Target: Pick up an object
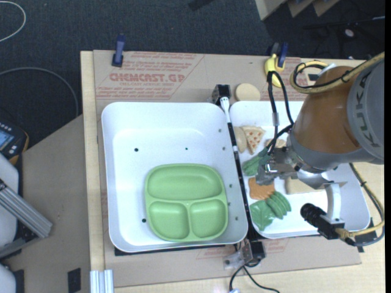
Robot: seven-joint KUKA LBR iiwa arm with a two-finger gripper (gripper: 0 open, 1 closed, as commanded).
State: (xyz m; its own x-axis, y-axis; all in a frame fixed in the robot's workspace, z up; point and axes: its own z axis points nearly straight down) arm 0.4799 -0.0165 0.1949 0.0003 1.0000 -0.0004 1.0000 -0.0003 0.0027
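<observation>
My gripper (267,171) reaches down into the left part of the right bin (354,215), right over a cluster of toy food. A pizza slice (253,137) lies just beyond it. A green leafy piece (253,163) pokes out at its left. An orange piece (261,191) sits directly under it, and a green lettuce-like piece (272,207) lies nearer the front. The arm's grey and orange wrist (333,124) covers much of the bin. I cannot make out the fingertips among the items.
The left bin (122,133) holds a green divided plate (186,200) toward its front. A black divider clip (221,93) sits between the bins at the back, beside a tan disc (247,92). Cables run along the right bin's back edge.
</observation>
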